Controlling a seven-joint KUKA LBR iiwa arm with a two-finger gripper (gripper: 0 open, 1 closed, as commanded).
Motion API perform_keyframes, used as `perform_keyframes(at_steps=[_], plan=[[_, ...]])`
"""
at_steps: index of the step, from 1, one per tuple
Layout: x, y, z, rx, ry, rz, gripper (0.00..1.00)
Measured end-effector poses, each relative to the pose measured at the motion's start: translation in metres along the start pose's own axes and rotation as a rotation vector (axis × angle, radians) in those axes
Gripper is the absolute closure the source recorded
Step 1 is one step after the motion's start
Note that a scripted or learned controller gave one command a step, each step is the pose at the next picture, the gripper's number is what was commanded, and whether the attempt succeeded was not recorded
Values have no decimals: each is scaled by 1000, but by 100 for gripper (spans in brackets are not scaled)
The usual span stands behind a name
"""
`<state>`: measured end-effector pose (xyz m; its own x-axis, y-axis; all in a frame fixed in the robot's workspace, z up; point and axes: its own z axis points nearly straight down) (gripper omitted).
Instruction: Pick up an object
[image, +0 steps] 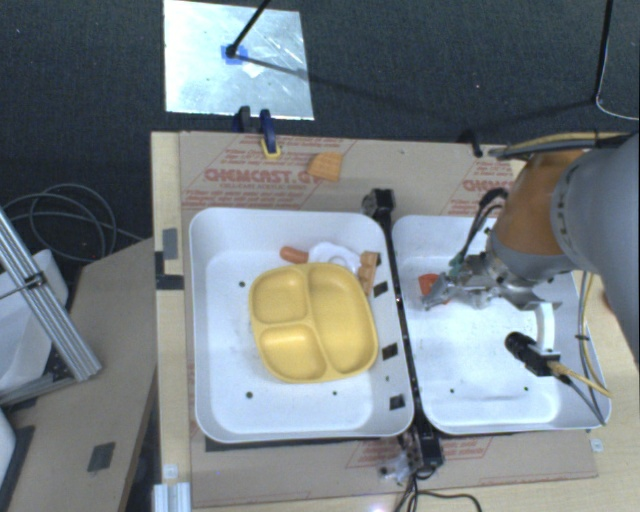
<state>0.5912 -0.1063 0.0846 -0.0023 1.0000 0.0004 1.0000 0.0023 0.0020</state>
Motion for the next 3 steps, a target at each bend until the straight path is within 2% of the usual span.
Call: perform_keyframes(at_steps=[3], plan=[[0, 0, 0, 0, 0, 0, 0]])
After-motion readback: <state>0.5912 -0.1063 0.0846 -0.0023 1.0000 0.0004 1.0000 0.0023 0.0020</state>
